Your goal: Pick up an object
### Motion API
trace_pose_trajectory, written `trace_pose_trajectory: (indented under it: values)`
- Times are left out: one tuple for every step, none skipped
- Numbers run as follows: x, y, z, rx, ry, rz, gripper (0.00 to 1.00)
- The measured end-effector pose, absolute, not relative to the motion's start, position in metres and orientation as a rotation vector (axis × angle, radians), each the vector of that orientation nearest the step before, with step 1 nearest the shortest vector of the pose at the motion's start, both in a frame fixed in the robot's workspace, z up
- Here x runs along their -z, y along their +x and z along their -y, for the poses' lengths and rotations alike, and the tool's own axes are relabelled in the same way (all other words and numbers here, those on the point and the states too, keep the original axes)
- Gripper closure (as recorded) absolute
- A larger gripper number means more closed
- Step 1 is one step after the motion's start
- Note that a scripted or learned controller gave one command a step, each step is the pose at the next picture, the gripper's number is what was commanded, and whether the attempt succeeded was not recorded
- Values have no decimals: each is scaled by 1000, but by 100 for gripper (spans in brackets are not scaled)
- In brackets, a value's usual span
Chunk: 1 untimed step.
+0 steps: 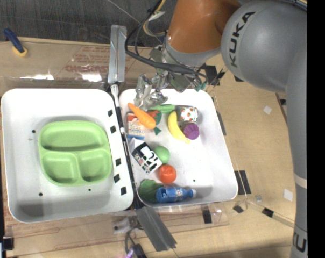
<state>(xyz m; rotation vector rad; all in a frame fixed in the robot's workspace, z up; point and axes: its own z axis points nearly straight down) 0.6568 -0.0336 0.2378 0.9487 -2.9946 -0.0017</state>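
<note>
Two white bins sat side by side on the bench (259, 122). Nearest the camera, along the front edge of the right bin (216, 171), a blue bottle (174, 193) lay on its side beside a dark green piece (147, 187). Just behind them rested a small red-orange tomato (167, 173), a black-and-white box (146, 157) and a light green round fruit (162, 153). Farther back lay a small red-and-white carton (135, 126), a yellow banana (175, 127) touching a purple piece (191, 131), and a small printed can (188, 113). An orange carrot (142, 115) lay aslant near the back left corner, with a green item (163, 108) just behind it. The left bin (17, 144) held a light green divided tray (75, 152).

At the far rim of the right bin, the gripper (150, 93) hung just above the carrot's back end, its metal fingers seemingly a little apart with nothing between them. Behind it rose the grey arm (265, 42) with its orange band (197, 18).
</note>
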Motion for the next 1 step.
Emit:
trace_pose_trajectory:
  values:
    - [-157,655,107,4,1109,2934,100]
